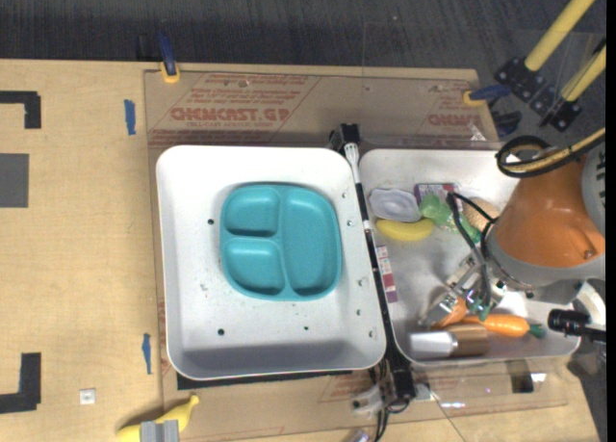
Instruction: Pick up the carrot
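- I have the carrot (502, 325) low in the right bin (421, 257), near its front wall, lying roughly on its side with the orange body pointing right and a green bit at that end.
- The gripper (460, 298) is down in the same bin, just to the carrot's left, at or touching its left end; a second small orange piece (452, 315) sits right under the tips.
- I cannot tell from this angle whether the gripper is apart or together, and I see nothing clearly clamped in it, so I treat the carrot as not yet held.
- To do this step well, I judge the gripper should centre over the carrot's thick middle instead of its end, with the closing direction across the carrot's width, and descend straight.
- The pale cylinder (432, 341) and the brown block (469, 335) crowd the carrot from the front-left; a skewed approach could nudge them or pinch the wrong thing.
- Count, right bin: one carrot, one banana (404, 230), one pale round object (394, 203), one green item (438, 211), plus the cylinder and block.
- Left bin (192, 267): one teal divided plate (282, 241) with three compartments.
- Two bins on the counter (77, 238) in all.
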`<state>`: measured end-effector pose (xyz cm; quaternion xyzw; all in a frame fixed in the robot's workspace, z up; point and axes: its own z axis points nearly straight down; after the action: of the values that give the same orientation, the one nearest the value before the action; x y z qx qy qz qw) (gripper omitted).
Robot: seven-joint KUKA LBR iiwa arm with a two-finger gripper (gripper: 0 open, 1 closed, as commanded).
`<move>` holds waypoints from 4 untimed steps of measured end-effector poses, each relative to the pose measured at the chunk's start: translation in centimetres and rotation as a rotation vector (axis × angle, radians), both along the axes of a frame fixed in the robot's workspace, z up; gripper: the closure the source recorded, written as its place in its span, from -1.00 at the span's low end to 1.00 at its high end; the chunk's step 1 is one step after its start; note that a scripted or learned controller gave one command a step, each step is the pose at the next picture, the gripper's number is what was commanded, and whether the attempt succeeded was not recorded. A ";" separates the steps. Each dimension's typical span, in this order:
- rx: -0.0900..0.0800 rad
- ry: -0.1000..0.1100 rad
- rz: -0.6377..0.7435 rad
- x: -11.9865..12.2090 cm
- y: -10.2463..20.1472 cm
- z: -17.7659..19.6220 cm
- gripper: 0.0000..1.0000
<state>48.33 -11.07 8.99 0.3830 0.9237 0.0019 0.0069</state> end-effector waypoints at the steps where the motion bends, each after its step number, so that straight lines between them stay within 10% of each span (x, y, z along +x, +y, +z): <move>1: -0.009 -0.024 -0.004 0.6 -0.2 1.2 1.00; 2: -0.001 0.004 0.136 1.5 1.6 5.0 1.00; 3: -0.001 0.006 0.136 1.4 1.6 5.0 -1.00; 4: -0.017 -0.030 0.464 0.9 1.9 0.2 -1.00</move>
<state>49.22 -9.19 9.22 0.1604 0.9868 0.0012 0.0234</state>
